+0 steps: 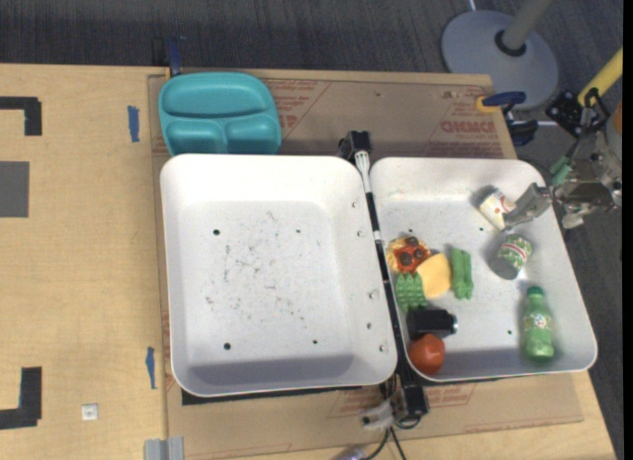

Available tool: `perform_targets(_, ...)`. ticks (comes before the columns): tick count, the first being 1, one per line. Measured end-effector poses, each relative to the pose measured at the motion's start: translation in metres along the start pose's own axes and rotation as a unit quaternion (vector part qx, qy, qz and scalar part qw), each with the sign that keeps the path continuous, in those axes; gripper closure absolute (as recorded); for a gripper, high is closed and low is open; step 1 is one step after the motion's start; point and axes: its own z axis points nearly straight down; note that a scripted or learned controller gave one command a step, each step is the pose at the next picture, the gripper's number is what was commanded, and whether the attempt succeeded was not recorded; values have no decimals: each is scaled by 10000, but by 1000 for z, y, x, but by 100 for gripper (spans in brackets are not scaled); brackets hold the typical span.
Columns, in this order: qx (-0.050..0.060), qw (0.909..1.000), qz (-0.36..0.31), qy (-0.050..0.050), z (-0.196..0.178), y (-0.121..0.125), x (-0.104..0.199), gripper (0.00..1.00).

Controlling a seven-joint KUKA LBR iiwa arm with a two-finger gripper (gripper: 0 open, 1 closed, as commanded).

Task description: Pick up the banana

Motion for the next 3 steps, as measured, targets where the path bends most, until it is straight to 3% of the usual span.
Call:
perform_targets(1,-18,9995,305,4,166,-28,44,0)
perform_targets(2,-39,9994,-350,-12,166,-65,76,0)
perform_targets(3,-19,9956,941,0,166,34,74,0)
